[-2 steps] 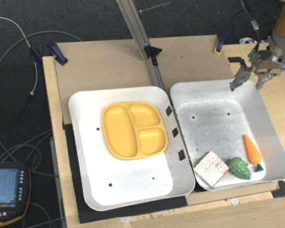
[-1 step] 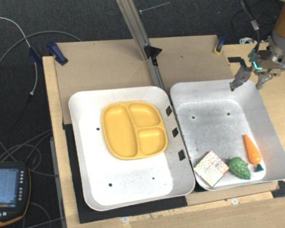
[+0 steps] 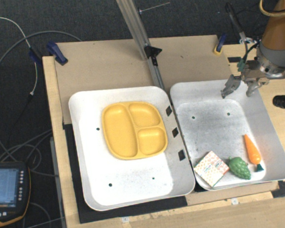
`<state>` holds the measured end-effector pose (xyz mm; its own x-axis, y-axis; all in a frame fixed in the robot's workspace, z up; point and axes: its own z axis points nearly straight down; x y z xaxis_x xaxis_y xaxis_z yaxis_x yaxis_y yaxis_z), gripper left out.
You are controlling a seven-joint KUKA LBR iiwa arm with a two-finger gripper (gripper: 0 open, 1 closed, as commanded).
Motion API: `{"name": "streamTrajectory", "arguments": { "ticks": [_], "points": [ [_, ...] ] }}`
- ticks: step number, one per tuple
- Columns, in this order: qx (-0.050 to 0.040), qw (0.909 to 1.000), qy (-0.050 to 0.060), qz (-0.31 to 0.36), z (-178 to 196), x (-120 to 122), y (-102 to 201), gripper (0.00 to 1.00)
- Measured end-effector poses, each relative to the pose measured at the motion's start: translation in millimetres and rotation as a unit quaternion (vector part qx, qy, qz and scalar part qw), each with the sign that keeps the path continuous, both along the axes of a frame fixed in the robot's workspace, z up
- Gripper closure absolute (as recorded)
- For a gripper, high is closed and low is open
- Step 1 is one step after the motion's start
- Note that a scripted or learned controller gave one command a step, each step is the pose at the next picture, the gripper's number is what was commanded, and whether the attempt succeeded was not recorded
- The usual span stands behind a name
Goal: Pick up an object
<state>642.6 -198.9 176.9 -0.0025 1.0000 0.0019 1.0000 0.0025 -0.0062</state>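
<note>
- Camera view — the gripper (image 3: 240, 88) is hanging over the far right corner of the right bin (image 3: 208, 124), near that bin's back rim, with the grey arm and its orange band (image 3: 279, 35) reaching in from the right edge.
- Its two dark fingers (image 3: 229, 88) are standing spread apart, and nothing is sitting between them, so the hand is carrying nothing.
- The things to pick up are all lying at the near end of the right bin, well apart from the gripper.
- An orange carrot (image 3: 252, 148) is lying along the bin's right side, its narrow tip pointing toward the far rim and a dark stub at its near end.
- A green bumpy vegetable (image 3: 239, 168) is sitting just left of the carrot's near end, close to the front rim.
- A small patterned card (image 3: 211, 168) is lying tilted just beside the green piece, at the bin's near left corner — it is looking as if it overlaps the rim there.
- The left bin (image 3: 85, 141) is holding a yellow divided tray (image 3: 134, 129) with three compartments, sitting toward that bin's far half.
- Both bins are resting side by side on the wooden bench (image 3: 102, 64), and a metal post (image 3: 134, 19) is rising from behind the gap between them.
- A handheld screen (image 3: 7, 191) is lying off the bench at the left, with cables (image 3: 10, 98) trailing across the dark floor.
</note>
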Motion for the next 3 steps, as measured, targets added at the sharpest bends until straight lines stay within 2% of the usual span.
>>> {"name": "streamTrajectory", "arguments": {
  "ticks": [2, 3],
  "points": [
    [0.0, 1.0, 0.0, 0.0, -87, 0, 2, 0.0],
    [-0.001, 1.0, -0.004, 0.0, -72, 3, 2, 1.0]
  ]
}}
